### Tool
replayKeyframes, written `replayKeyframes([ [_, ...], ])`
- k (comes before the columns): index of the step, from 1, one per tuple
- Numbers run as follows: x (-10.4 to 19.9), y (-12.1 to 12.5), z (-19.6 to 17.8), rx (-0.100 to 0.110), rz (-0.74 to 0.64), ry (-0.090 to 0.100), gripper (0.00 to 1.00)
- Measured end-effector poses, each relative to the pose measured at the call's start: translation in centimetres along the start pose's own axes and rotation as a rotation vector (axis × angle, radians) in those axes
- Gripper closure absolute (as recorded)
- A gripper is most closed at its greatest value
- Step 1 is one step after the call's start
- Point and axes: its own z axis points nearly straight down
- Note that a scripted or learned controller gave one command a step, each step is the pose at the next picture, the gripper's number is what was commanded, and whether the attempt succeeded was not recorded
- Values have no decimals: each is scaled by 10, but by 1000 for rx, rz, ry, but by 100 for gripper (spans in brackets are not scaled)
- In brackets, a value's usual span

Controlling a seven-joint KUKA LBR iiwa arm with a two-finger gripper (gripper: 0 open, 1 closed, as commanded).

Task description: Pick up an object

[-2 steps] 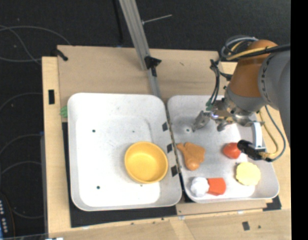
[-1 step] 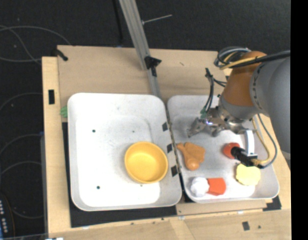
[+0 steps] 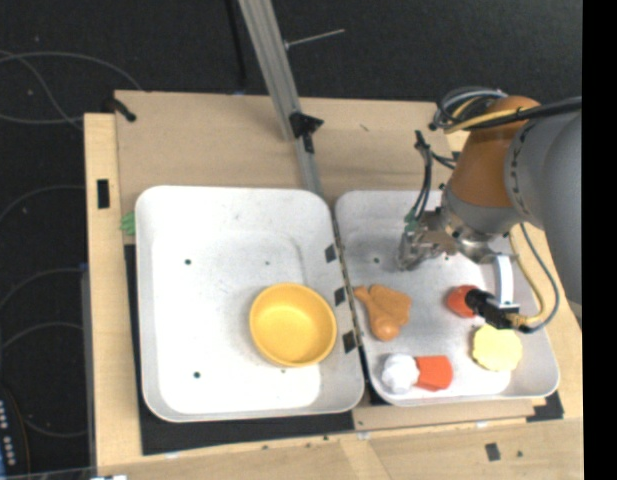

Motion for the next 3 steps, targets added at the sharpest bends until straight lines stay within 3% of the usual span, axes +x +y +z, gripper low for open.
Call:
replayKeyframes([
  [2,11,7,-97,2,-11,0,100],
  [3,10,8,-125,0,-13,1,100],
])
